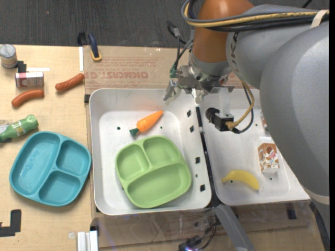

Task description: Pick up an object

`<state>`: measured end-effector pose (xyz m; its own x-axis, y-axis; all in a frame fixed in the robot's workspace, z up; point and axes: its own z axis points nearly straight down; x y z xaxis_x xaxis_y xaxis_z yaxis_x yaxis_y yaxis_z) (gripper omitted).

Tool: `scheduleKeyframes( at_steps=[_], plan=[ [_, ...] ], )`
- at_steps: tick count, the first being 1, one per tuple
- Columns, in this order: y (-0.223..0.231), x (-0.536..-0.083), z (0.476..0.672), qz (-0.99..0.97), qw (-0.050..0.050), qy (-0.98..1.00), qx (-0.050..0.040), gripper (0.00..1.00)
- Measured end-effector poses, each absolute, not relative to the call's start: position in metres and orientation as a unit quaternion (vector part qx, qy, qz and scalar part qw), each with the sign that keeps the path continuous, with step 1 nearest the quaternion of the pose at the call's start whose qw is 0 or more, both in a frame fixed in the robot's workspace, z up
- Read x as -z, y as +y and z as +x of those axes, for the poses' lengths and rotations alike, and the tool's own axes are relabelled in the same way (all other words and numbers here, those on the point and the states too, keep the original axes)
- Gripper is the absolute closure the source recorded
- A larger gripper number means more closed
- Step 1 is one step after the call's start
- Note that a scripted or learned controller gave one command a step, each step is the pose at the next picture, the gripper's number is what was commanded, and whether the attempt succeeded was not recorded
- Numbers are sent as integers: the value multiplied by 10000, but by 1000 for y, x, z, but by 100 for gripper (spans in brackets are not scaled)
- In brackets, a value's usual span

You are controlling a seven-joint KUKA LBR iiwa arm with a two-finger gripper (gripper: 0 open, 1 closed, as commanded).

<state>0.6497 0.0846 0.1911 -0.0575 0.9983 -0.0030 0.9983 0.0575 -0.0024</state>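
Observation:
An orange carrot point(148, 121) with a green stub lies in the left bin point(104, 140), just above a green divided plate point(153, 171). In the right bin point(230, 192) are a yellow banana point(241, 179) and a small printed carton point(267, 157). My gripper point(183, 91) hangs over the far edge of the left bin near the wall between the bins, up and to the right of the carrot. Its fingers point(169, 91) are spread, open, with nothing between them.
On the bench left of the bins lie a teal divided plate point(49, 167), two sausages point(69, 82), a green bottle point(20, 127), a small box point(29, 79) and a can point(7, 55). The arm's grey body covers the right bin's far right side.

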Motion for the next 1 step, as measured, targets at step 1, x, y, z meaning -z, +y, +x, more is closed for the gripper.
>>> scheduleKeyframes(
  at_steps=[1],
  plan=[
    [127,-96,658,7117,-1,7025,12,0]
  ],
)
